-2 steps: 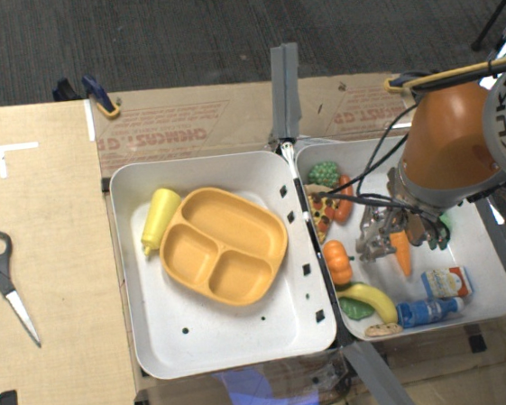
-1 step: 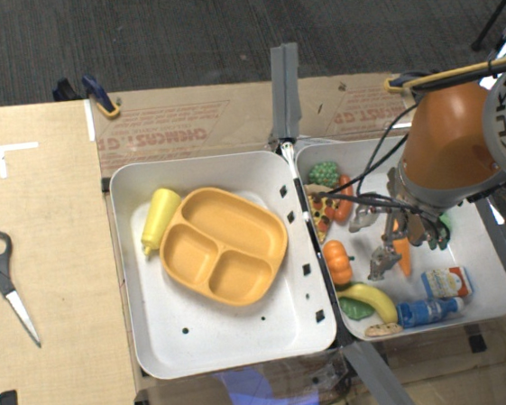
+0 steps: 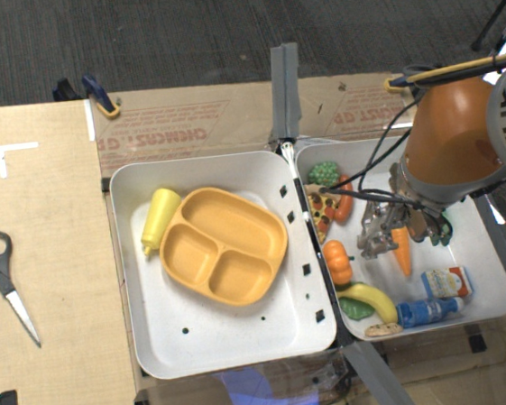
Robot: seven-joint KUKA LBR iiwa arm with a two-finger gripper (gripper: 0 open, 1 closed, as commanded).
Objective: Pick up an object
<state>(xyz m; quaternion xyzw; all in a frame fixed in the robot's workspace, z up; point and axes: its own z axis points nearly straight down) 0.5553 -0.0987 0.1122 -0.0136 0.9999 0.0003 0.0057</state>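
Note:
My gripper (image 3: 377, 234) hangs low over the middle of the right bin (image 3: 493, 292), under the arm's orange band (image 3: 449, 134). An orange carrot (image 3: 403, 252) lies just to its right, close to or touching it. Around it in that bin are a small orange pumpkin (image 3: 336, 261), a banana (image 3: 369, 299), a blue bottle (image 3: 427, 311), a small white carton (image 3: 446, 283), a pizza slice (image 3: 319, 208) and a green vegetable (image 3: 325, 173).
The left bin (image 3: 151, 345) holds a yellow divided plate (image 3: 224, 244) and a yellow bottle (image 3: 159, 219). Scissors (image 3: 2, 282) lie on the bench at far left. A grey divider (image 3: 285, 93) stands behind the bins. Cables (image 3: 370, 195) trail from the arm over the right bin.

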